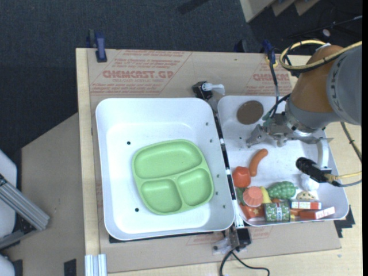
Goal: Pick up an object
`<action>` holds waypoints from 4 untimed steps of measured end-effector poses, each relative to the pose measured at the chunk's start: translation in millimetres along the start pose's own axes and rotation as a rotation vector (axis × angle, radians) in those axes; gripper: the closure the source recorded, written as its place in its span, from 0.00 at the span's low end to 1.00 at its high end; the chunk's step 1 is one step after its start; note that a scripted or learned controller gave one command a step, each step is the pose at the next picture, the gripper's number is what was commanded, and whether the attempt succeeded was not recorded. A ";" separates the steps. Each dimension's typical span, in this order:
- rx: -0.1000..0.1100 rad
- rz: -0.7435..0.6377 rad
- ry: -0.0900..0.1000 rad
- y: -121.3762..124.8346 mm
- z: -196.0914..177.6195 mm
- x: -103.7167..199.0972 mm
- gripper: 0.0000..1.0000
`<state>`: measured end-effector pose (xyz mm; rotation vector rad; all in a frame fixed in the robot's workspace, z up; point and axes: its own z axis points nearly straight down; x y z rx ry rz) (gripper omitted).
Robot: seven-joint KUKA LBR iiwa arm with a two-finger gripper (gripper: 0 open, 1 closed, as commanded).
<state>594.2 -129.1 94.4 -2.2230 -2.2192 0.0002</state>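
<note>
My gripper [270, 137] hangs over the upper half of the right bin [287, 160], low above its floor. A brown disc [249, 112] lies just up and left of it, and an orange sausage [258, 160] lies just below it. No object shows inside the gripper. Along the bin's lower part sit a red tomato [241, 177], a pink-topped round piece [253, 196], a knobbly green vegetable [282, 190], a green can [277, 212] and a small printed box [306, 203].
The left bin [115, 171] holds a green divided plate [171, 176]. A low wall [221, 148] separates the two bins. The bench [138, 71] of brown board runs behind them. The grey and orange arm [322, 85] covers the right bin's upper right corner.
</note>
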 end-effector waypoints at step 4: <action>-0.014 -0.011 0.002 25.8 -97.0 101.2 1.00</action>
